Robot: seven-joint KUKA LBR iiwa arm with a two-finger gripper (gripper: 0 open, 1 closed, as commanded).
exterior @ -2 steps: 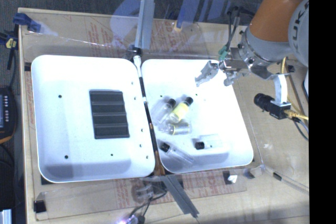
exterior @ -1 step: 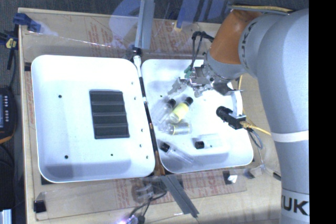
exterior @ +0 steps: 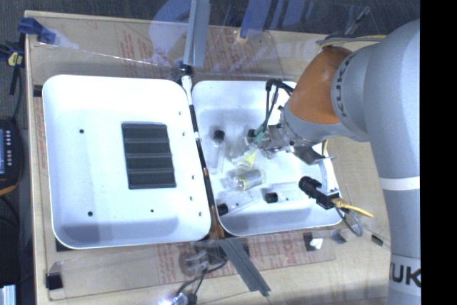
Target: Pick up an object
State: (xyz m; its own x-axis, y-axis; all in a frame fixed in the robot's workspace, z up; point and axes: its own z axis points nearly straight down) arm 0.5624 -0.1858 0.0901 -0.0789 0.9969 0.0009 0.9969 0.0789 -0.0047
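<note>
Arm low in the right bin (exterior: pixel 325 221), fingers (exterior: pixel 255 141) just above the clear clutter (exterior: pixel 246 171), spread impossible to tell, apparently lining up a grab.

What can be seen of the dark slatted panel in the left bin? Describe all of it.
The dark slatted panel is a flat, dark grey rectangle split by crosswise ridges into four bands. It lies flat on the floor of the left bin, near the middle, long side running away from the camera. Only the bin floor touches it; the arm is over the right bin.
</note>
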